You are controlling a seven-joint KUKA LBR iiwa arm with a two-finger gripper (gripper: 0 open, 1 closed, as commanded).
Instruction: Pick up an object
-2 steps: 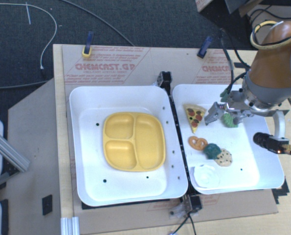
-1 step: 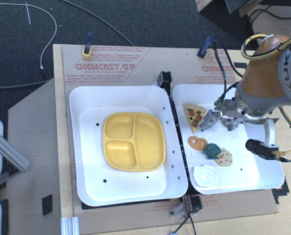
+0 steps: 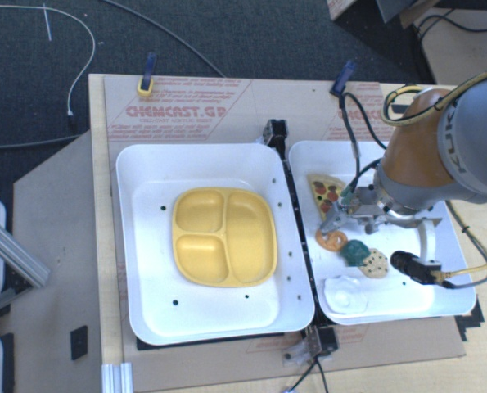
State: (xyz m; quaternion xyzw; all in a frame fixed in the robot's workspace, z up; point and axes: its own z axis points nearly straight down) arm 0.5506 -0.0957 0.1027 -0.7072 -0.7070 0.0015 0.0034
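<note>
A: How do the tips of the gripper (image 3: 339,211) stand?
B: Nobody can tell; the wrist hides them.
A: And the right bin (image 3: 452,300)?
B: A pizza slice (image 3: 325,190) just above the gripper; a pretzel (image 3: 332,240) just below; a green piece (image 3: 355,251) and cracker (image 3: 375,263) beyond; the left bin (image 3: 145,219) holds a yellow divided plate (image 3: 225,236).

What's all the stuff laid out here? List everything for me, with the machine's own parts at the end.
Bins: two, white, side by side on the bench.
Divided plate: one, yellow, in the left bin.
Toy pizza slice: one, tan with coloured spots, right bin.
Pretzel: one, orange-brown, right bin.
Teal lump: one, beside a tan cracker.
White lid-like piece: one, right bin's near corner.
Clamps: two, blue, on the far edge.
Arm: one, grey and orange.
Gripper: over the right bin.
</note>
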